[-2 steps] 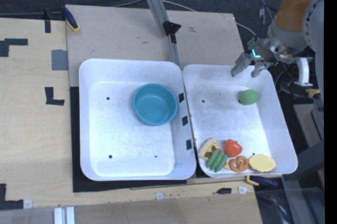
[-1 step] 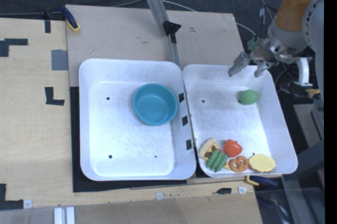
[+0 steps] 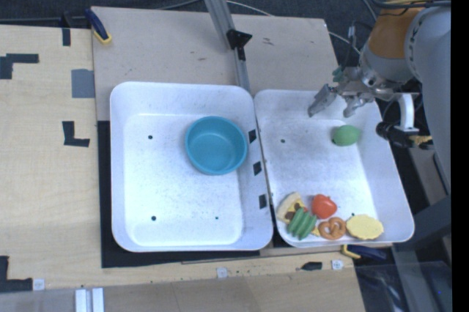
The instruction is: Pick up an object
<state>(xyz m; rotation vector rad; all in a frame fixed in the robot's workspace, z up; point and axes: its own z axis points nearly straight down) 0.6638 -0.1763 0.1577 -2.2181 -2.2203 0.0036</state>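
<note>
Green object (image 3: 346,135), seemingly rounded, lies in the right bin (image 3: 381,171) just below the end effector (image 3: 335,104), whose spread fingers hold nothing; it could roll away on contact.

A single fixed camera watches me from above the bench, tilted so that it looks down at a slant, not straight. It stands far enough back to take in both white bins whole: the left bin (image 3: 132,157) and the right bin (image 3: 381,179) side by side, with bare bench (image 3: 44,157) on the left and dark floor beyond the far edge. My arm (image 3: 410,25) enters from the right.
</note>
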